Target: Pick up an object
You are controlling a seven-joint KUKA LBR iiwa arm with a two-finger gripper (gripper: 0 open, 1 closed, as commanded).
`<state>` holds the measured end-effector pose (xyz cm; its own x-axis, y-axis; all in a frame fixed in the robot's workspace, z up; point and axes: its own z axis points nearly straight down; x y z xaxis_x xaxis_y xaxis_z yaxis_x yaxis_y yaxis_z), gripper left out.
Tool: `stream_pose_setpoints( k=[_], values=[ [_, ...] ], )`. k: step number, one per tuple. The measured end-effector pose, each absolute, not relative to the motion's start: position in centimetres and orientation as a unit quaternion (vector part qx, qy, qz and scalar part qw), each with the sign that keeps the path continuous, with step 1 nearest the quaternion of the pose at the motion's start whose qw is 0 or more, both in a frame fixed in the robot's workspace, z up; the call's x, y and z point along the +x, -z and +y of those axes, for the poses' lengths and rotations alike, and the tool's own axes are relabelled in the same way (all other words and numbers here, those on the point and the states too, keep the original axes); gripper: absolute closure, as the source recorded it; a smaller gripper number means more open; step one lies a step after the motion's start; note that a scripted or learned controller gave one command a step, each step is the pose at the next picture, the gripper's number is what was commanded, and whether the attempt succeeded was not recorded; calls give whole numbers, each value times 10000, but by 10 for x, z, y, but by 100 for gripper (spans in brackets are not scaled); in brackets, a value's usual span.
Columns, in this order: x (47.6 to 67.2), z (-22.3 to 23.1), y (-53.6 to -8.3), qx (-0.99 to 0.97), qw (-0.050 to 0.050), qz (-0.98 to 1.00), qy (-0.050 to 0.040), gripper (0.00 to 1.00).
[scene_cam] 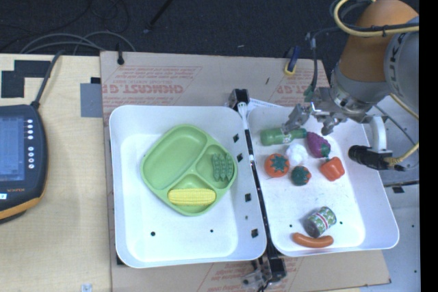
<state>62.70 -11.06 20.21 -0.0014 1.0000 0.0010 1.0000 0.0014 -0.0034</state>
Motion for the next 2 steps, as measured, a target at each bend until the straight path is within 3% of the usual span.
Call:
stream_pose_setpoints(
  k=[1,2],
  values=[
    [627,-111,-212,-7064,21,-7078,-9,100],
    [568,-71,-185,-7064,48,-7078,-26,100]
  ],
)
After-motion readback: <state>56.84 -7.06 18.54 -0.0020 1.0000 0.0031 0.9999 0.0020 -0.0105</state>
